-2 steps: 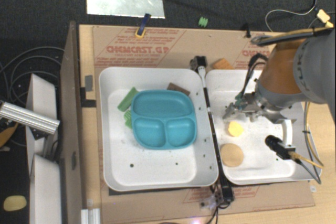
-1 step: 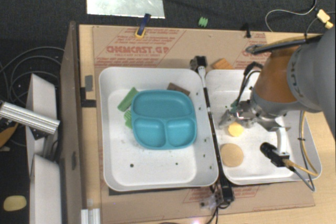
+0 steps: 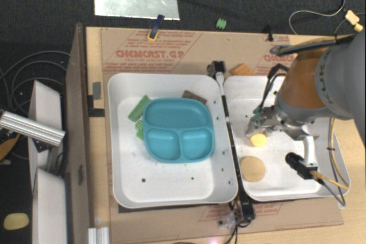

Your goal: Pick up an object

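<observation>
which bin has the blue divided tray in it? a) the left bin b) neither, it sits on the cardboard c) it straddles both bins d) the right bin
a: the blue divided tray lies inside the left bin, over green pieces, while the right bin holds a small yellow object and a tan disc.

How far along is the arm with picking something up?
Done: the gripper has reached into the right bin and sits low, right by the yellow ball. In hand: nothing visibly; the ball lies on the bin floor. Left: gripping and lifting it. The tan disc nearby and the blue tray in the left bin look untouched.
</observation>
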Action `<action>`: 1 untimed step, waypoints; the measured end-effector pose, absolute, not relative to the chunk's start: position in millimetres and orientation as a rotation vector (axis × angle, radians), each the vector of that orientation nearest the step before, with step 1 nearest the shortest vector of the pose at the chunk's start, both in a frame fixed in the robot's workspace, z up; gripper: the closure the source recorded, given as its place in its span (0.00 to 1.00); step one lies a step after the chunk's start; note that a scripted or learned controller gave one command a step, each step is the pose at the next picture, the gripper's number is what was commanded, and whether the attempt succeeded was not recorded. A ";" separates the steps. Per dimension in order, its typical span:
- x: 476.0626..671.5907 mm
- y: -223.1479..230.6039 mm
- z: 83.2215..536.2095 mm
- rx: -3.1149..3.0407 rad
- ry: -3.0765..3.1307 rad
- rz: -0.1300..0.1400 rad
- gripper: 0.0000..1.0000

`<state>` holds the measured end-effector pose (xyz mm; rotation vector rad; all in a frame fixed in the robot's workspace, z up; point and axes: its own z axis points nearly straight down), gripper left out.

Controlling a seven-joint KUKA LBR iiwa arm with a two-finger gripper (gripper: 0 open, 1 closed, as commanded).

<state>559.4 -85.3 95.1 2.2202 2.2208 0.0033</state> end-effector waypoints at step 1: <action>581.1 -6.3 190.3 2.203 2.231 0.015 1.00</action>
